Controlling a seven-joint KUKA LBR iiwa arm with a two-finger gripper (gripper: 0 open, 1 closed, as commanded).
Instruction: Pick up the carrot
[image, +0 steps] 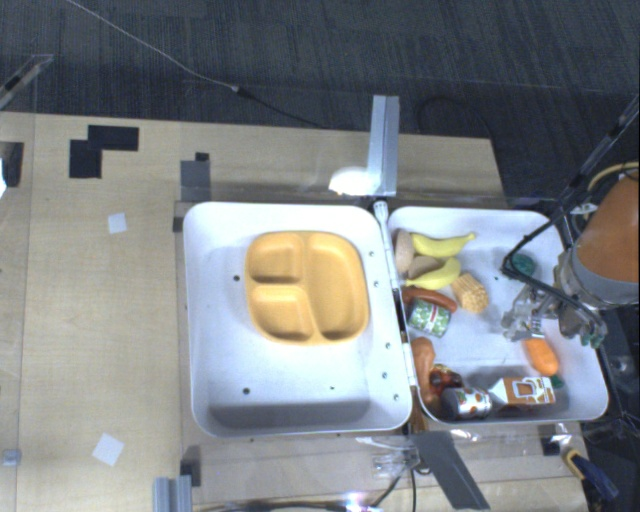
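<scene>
The carrot (541, 357), short and orange, lies in the right bin (490, 340) near its right wall, just above a juice carton (526, 390). My gripper (528, 318) hangs over the right side of this bin, a little up and left of the carrot. Nothing is seen held in it. The arm's orange band (610, 238) is above and to the right of it.
The right bin also holds two bananas (442, 244), a corn cob (470, 293), a green can (430, 318), a reddish sausage (424, 353), a dark bottle (464, 402) and a green object (522, 266). A yellow divided plate (305, 285) sits in the left bin (220, 380).
</scene>
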